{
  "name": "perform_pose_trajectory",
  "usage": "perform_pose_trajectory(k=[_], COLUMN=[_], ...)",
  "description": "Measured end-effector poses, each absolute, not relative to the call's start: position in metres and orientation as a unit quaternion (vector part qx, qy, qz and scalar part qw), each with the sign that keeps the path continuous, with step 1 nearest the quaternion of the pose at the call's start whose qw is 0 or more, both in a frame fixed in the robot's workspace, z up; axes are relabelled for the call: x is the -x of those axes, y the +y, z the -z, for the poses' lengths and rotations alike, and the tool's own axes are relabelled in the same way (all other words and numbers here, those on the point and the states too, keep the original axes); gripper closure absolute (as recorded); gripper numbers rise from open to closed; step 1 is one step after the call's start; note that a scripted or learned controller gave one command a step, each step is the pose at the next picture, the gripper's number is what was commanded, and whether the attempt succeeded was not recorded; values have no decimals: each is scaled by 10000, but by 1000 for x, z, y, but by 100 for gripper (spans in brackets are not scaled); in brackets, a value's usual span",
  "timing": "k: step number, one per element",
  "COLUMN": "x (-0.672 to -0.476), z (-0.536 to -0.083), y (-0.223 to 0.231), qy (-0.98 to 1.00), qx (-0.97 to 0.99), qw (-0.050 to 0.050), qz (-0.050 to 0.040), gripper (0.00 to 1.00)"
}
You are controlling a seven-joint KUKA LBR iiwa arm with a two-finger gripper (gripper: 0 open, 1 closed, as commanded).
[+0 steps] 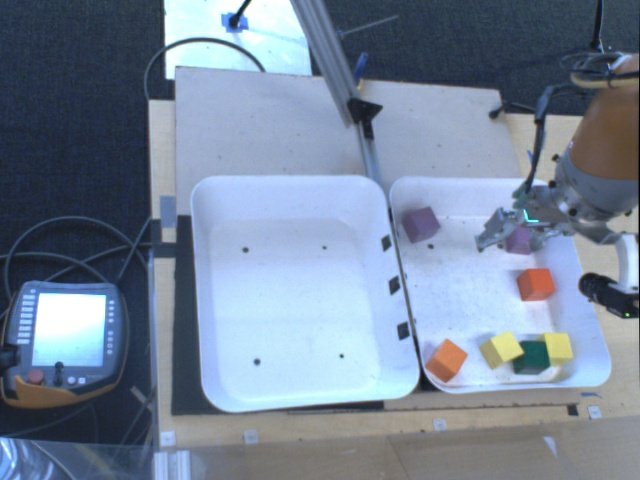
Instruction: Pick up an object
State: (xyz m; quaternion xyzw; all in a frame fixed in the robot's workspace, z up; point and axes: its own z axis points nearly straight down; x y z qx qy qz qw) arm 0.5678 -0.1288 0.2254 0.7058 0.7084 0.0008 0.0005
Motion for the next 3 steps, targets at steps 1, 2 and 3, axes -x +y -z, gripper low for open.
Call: perform_pose_trajectory(k=[1,2,3], x=[-562,-565,-565], z=[-175,-116,-89], y=[-120,-127,-127], qy=[7079,7075,7079], qx=[-7064,-7067,-7063], qw=[-16,-16,-4], qz=[7,9,2], gripper=[0,0,0])
